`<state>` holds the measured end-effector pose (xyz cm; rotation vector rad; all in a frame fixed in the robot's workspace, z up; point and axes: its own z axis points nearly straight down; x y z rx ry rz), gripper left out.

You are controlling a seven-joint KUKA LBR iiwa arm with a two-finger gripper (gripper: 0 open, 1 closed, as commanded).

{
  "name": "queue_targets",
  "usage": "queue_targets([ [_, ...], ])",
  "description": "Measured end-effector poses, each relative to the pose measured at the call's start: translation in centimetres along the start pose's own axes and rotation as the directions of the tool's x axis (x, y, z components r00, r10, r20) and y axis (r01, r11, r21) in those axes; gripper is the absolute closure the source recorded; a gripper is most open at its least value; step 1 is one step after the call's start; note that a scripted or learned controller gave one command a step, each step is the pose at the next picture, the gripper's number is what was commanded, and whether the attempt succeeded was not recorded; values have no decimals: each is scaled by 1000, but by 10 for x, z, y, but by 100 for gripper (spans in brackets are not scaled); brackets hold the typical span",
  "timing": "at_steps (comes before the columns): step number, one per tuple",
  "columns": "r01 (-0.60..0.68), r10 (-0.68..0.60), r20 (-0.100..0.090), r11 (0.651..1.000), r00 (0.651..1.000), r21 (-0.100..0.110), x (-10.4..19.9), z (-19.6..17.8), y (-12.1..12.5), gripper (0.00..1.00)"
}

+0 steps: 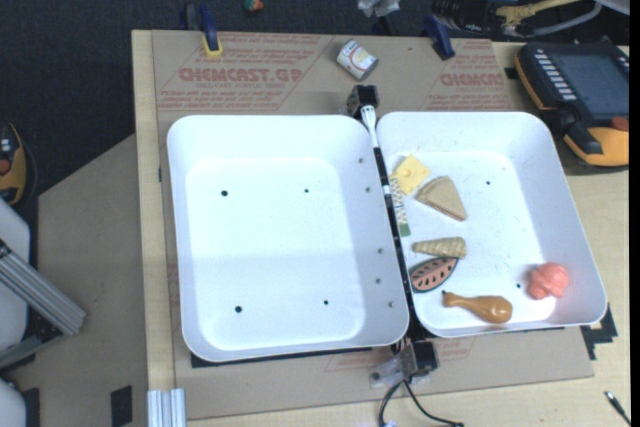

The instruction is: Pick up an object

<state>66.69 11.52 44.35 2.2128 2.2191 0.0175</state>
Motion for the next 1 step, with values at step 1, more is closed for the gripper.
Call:
queue_targets([
  [1, 4, -4, 2, 1000, 1000, 23, 76, 96, -3, 100],
])
